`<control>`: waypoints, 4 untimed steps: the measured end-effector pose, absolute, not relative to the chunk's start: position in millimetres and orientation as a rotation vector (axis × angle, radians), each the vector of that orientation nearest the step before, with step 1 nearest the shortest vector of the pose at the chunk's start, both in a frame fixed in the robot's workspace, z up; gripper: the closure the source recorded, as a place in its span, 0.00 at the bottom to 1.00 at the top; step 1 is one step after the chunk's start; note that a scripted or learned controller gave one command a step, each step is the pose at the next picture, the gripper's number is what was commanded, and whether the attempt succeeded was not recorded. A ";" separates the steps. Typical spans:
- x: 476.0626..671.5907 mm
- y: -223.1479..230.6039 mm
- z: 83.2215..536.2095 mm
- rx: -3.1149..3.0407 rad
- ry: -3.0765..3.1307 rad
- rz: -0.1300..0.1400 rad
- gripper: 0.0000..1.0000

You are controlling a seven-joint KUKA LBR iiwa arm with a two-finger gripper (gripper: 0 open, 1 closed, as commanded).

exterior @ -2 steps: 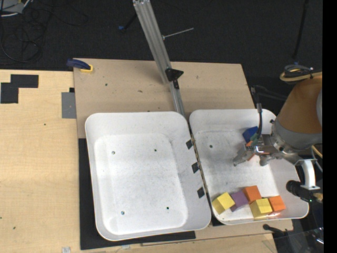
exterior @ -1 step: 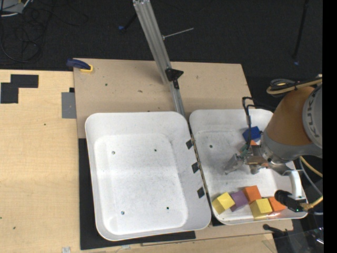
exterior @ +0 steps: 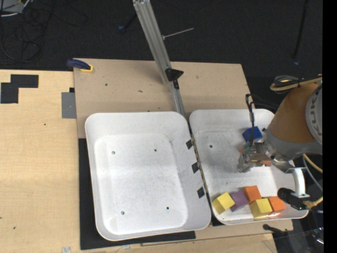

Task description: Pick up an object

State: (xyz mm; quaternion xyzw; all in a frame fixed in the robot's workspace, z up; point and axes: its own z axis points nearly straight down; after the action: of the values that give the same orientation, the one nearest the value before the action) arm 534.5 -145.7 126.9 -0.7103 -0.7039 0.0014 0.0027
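My gripper (exterior: 246,163) hangs low over the middle of the right bin (exterior: 217,128), its tips close to the bin floor. A blue part (exterior: 252,134) sits on the wrist just above it. Several foam blocks lie along the bin's front edge: a yellow block (exterior: 224,201), a purple block (exterior: 239,198), an orange block (exterior: 253,193), a second yellow block (exterior: 260,208) and a second orange block (exterior: 276,204). The gripper is behind these blocks and apart from them. I see nothing between its tips.
The left bin (exterior: 138,174) lies beside the right one, with black clips (exterior: 194,167) along the shared rim. A slanted metal rail (exterior: 157,46) rises behind the bins. The arm's orange-banded body (exterior: 295,123) covers the right bin's right side.
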 end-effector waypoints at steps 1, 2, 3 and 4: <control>533.0 -137.9 184.9 -2.221 -2.225 -0.003 1.00; 532.9 -131.3 230.3 -2.221 -2.225 -0.003 1.00; 532.3 -134.9 293.3 -2.223 -2.226 -0.004 1.00; 534.9 -84.2 270.5 -2.214 -2.222 0.002 1.00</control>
State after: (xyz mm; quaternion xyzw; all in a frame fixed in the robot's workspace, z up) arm 534.9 -84.2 270.5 -0.7058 -0.7084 0.0006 0.0022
